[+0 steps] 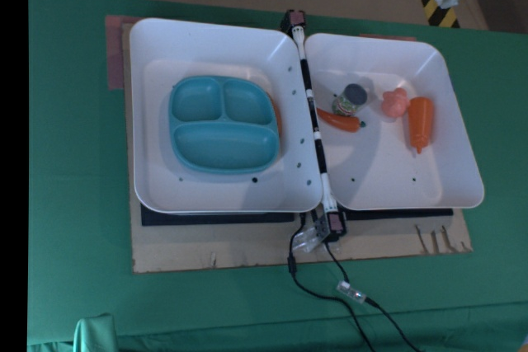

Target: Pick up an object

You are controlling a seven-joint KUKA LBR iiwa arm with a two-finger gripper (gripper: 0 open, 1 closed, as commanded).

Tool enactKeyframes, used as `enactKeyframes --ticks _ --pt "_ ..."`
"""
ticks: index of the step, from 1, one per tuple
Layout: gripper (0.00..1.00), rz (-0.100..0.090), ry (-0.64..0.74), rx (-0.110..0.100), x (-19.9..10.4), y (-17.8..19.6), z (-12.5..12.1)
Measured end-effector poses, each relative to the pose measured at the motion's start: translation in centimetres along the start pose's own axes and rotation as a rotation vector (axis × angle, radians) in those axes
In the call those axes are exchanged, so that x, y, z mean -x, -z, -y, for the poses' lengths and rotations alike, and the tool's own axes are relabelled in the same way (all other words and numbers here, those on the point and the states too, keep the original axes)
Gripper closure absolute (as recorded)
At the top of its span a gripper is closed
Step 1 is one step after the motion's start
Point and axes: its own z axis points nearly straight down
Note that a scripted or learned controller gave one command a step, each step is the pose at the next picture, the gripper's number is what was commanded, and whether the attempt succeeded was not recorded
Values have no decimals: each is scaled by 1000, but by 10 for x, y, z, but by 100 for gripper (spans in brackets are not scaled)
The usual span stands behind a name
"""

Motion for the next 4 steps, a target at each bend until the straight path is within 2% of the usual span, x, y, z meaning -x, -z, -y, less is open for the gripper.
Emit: enactKeyframes --ticks 2,3,4 --pt "100 1 -1 1 0 -15 0" --pt "100 -1 -1 0 1 -12 27" --pt "100 2 0 3 0 -41 0"
